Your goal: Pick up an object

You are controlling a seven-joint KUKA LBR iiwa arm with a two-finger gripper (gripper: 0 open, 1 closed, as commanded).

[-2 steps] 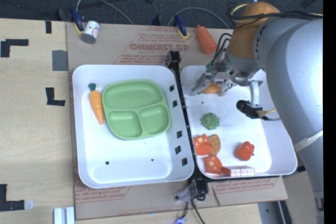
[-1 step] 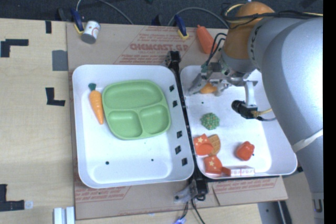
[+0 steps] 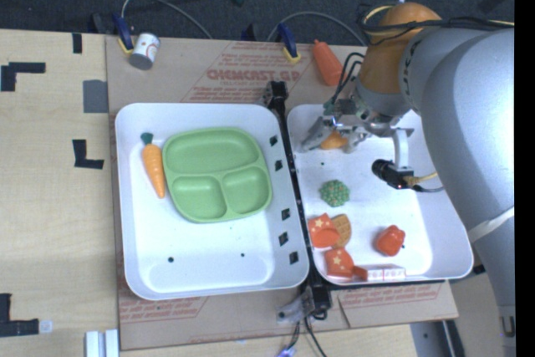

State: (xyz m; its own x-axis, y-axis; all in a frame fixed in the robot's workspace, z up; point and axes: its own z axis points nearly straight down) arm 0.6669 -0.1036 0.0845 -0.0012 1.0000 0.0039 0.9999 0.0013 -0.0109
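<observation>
Reaching in from the right, my arm (image 3: 468,104) hangs over the far end of the right bin (image 3: 435,217), with my tool (image 3: 334,132) low near the bin's far left corner. An orange object (image 3: 333,142) sits right at the tool's tip, but whether my fingers are spread or closed, or have hold of it, I cannot tell from this angle.

Other things lie in the right bin: a green bumpy ball (image 3: 335,193) near the middle, an orange-red piece (image 3: 328,230) nearer the front, another red piece (image 3: 340,262) just in front of that, and a red pepper-like toy (image 3: 389,240) off to the right.

In the left bin (image 3: 138,247) a green divided plate (image 3: 219,174) rests, with 1 toy carrot (image 3: 153,165) just beside its left edge.

On the surface (image 3: 50,205) beyond the bins, another orange carrot-like toy (image 3: 327,63) lies near my arm, and a small white can (image 3: 144,49) lies on its side farther left.
</observation>
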